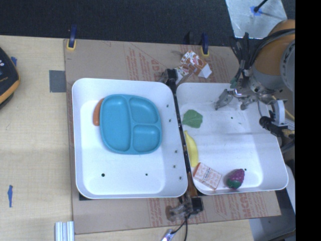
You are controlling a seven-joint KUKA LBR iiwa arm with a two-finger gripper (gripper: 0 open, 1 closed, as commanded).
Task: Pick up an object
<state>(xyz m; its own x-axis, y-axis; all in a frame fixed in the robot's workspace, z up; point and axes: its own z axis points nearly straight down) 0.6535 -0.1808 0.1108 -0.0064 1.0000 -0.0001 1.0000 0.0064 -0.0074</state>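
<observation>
The gripper (229, 98) hangs over the right bin (261, 149) toward its 12 o'clock rim, fingers spread apart, nothing between them. At its 8 o'clock lies a green leaf (192, 118). A banana (191, 148) lies along the bin's 9 o'clock wall. A small box (206, 175) and a purple fruit (234, 178) sit near 6 o'clock. The left bin (85, 134) holds a blue tray (130, 123).

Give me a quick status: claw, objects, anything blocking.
Claw open, above right bin far side, holding nothing. Green leaf nearest; banana, carton, purple fruit untouched. Nothing blocking.
</observation>
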